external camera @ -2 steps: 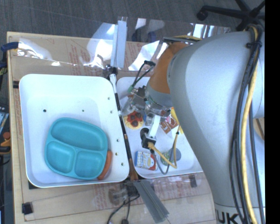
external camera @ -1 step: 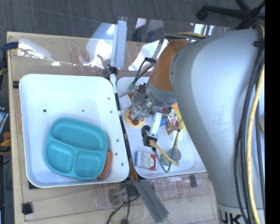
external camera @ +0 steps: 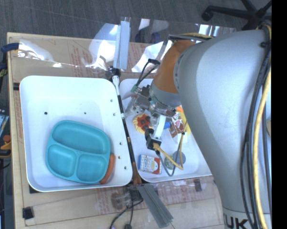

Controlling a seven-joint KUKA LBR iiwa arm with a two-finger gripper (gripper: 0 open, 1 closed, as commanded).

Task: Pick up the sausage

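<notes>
The sausage (external camera: 110,168) is orange-brown and lies in the left bin (external camera: 62,92), tucked against the right edge of a teal divided plate (external camera: 79,150) near the bin's front right corner. My gripper (external camera: 139,103) hangs over the upper left part of the right bin (external camera: 196,163), close to the wall between the two bins. It is well apart from the sausage, up and to the right of it. Nothing shows between its tips.
Under the arm in the right bin lie a red and yellow item (external camera: 143,122), a small printed carton (external camera: 150,163) and a red-and-white packet (external camera: 177,126). The large grey arm (external camera: 219,104) covers the right side of that bin.
</notes>
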